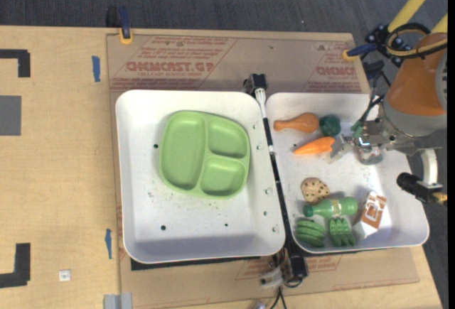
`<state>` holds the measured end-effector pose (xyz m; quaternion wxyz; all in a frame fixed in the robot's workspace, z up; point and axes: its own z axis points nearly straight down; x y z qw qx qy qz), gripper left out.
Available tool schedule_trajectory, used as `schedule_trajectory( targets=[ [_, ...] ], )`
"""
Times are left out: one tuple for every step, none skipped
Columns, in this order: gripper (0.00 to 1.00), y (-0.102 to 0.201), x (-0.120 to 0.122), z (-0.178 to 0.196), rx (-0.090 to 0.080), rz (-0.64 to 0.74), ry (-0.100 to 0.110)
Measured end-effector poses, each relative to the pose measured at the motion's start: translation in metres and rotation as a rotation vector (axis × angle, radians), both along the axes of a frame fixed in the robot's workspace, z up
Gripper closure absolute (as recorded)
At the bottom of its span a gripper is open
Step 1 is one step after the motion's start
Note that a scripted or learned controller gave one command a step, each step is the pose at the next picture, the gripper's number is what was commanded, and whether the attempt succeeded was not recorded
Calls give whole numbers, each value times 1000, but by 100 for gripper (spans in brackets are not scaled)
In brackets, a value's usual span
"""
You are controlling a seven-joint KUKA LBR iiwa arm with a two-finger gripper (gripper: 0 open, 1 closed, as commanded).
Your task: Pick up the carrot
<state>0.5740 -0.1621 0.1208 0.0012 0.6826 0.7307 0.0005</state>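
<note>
We see the pincer (346, 145) at the carrot's (313, 148) leafy end; grip unclear. Next: close and lift.

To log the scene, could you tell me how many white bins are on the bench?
2: the left bin holds a green divided plate; the right bin holds the carrot and other toys.

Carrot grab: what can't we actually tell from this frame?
- Gripper, camera view: sits right at the carrot's thick end; finger state and any contact are too small and cluttered to read.
- Arm: cut off by the right edge, so its pose is unknown.
- White packet in the right bin: print too small to read.
- Dark green items at the bin's near edge: bunched together, identity unclear.
</note>
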Motion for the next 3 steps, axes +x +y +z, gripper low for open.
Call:
schedule_trajectory(
  targets=[
    [0, 42, 74, -31, 1, -56, 6],
    [100, 44, 73, -20, 5, -52, 12],
    [100, 136, 68, 64, 2, -418, 1]
  ],
)
